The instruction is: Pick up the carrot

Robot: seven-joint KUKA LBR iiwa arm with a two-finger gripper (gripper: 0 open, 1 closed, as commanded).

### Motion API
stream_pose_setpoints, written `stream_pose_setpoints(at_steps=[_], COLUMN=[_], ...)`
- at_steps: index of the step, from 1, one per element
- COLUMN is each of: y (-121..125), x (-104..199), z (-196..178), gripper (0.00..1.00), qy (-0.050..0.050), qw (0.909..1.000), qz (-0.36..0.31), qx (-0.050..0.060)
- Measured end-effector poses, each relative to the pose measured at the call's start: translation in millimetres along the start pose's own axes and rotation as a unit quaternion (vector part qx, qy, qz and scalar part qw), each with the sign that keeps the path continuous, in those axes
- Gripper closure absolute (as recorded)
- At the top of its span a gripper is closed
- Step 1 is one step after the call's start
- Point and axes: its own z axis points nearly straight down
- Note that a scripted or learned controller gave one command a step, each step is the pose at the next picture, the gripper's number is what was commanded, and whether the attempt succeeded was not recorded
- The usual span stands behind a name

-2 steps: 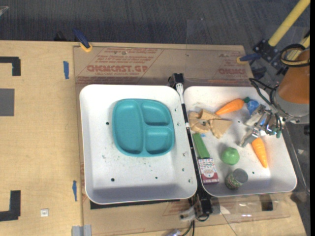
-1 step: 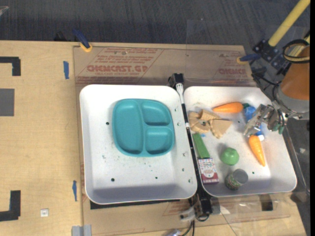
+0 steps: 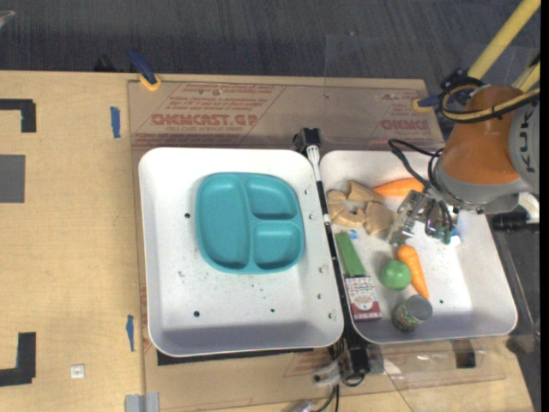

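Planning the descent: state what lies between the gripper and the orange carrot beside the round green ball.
Camera view: only a short bare strip of white bin floor separates two-finger gripper and tapered orange carrot.

Orange carrot (image 3: 415, 268), lying diag in right bin, tip toward front, beside green ball

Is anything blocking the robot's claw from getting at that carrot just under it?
Nothing visible does. The gripper hovers in the right bin, and the carrot lies just below it in this view with bare bin floor between. A green ball touches the carrot's left side, which might crowd a grasp.
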Motion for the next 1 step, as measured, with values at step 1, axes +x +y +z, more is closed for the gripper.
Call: stream_pose_setpoints(at_steps=[1], y=[63.6], x=[-9.6], z=[-52.5], gripper=[1.0], qy=[0.001], qw=[0.9995], qz=[0.032], qx=[-0.001])
